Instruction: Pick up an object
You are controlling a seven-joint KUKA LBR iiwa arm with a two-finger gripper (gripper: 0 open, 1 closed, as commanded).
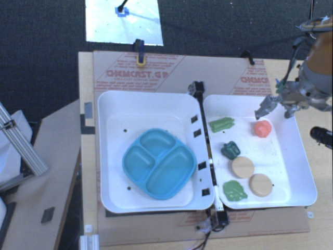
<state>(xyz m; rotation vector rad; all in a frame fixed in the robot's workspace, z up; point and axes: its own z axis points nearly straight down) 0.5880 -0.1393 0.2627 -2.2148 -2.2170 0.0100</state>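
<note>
Gripper (274, 106) hangs over the far side of the right bin (299, 139), fingers spread apart w/ nothing between them. Arm reaches in from the right.

Nearest candidate: pink piece (262, 128), lying in the right bin just below and a bit left of the fingertips, apart from them. Looks like small toy food, rounded and lumpy; judged light, prob. stiff plastic, maybe slick. Best hold likely across its middle, straight down from above; rounded sides could squirt out if pinched off-centre.

Other items, same bin:
- light green piece (221, 124), near the divider, well left of pink
- dark green piece (230, 150), mid bin
- two tan discs (243, 167) (260, 185), just beside each other; flat, hard to get fingers under
- green leafy piece (234, 191), near corner

Left bin (112, 108) holds a blue divided tray (158, 163).

Obstructions: pink piece has open floor all round, no neighbours touching. Bin's far wall is near; fingers need room there on descent.
</note>
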